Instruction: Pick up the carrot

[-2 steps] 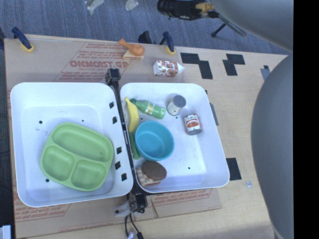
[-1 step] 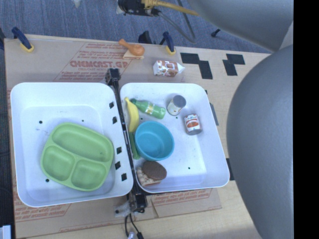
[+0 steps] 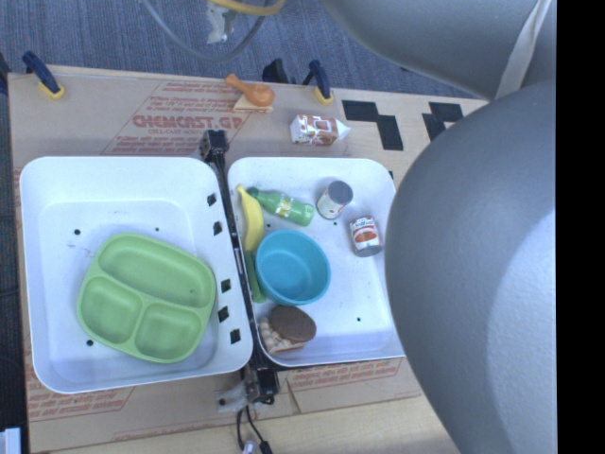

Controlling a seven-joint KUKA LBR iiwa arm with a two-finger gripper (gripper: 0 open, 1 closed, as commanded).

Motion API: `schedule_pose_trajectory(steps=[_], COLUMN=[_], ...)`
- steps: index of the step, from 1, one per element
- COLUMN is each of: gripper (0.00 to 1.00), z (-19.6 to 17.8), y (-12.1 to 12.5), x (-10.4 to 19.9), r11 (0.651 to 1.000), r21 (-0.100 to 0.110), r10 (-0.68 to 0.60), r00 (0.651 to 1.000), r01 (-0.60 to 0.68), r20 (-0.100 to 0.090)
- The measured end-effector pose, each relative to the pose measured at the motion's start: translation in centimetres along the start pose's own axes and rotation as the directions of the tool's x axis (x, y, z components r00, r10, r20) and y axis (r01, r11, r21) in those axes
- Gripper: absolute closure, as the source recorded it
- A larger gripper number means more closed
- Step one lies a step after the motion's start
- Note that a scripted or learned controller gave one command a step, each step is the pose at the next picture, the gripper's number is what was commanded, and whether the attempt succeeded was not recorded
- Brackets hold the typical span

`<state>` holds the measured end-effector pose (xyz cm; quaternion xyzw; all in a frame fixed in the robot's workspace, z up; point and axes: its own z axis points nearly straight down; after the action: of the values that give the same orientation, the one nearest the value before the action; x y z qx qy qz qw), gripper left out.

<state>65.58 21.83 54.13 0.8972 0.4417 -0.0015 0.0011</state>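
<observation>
Carrot [image 3: 250, 91] lying on the bench beyond the right bin [image 3: 378, 173], outside both bins; I am advising a descent across its narrow width. I cannot tell the gripper state.

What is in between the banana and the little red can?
In the camera view, between the banana and the red can sit the green bottle, the blue bowl and the silver can.
</observation>
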Motion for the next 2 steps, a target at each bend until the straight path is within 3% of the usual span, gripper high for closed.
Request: schedule_pose_trajectory(steps=[1,2], gripper=[0.0,0.0], z=[0.0,0.0], y=[0.0,-0.6], x=[-2.1,-0.8], r11=[0.923,0.795], r21=[0.0,-0.002], r10=[0.385,0.607], r00=[0.923,0.795], r01=[-0.385,-0.607], r20=[0.007,0.0])
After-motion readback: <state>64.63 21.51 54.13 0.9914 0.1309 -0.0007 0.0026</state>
